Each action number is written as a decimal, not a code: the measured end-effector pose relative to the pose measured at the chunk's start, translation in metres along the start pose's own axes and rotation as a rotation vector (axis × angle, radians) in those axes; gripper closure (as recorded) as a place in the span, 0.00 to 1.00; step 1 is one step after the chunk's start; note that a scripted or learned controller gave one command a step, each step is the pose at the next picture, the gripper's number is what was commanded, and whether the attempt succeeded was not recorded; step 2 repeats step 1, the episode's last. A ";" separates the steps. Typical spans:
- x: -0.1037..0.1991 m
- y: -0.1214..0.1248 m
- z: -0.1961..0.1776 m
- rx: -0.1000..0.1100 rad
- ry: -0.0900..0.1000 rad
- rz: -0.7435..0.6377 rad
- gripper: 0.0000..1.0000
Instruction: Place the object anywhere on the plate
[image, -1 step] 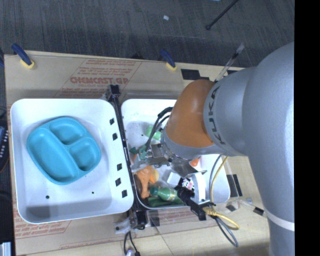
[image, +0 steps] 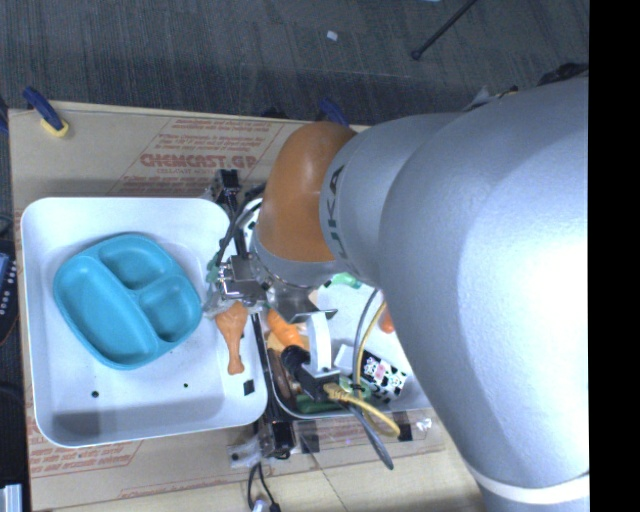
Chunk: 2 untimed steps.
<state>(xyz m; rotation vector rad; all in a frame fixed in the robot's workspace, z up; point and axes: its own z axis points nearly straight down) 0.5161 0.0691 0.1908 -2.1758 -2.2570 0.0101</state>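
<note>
A blue three-compartment plate (image: 125, 297) lies in the left white bin (image: 60, 400), towards its left side. My gripper (image: 229, 298) hangs over that bin's right edge, just right of the plate. A tan-orange toy drumstick (image: 234, 340) dangles from between its fingers, thin end down, above the bin floor beside the plate. The gripper is shut on the drumstick's upper end. The grey arm and its orange band (image: 300, 200) cover most of the right bin.
In the right bin, partly under the arm, lie an orange piece (image: 286, 331), a brown item (image: 296, 368), a green item (image: 345, 283) and a black-and-white spotted item (image: 381, 375). Blue clamps (image: 46, 110) hold the cardboard at the back.
</note>
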 end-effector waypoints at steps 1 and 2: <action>-0.003 0.000 0.000 0.001 -0.001 0.005 0.00; -0.003 0.000 0.000 0.001 -0.001 0.005 0.00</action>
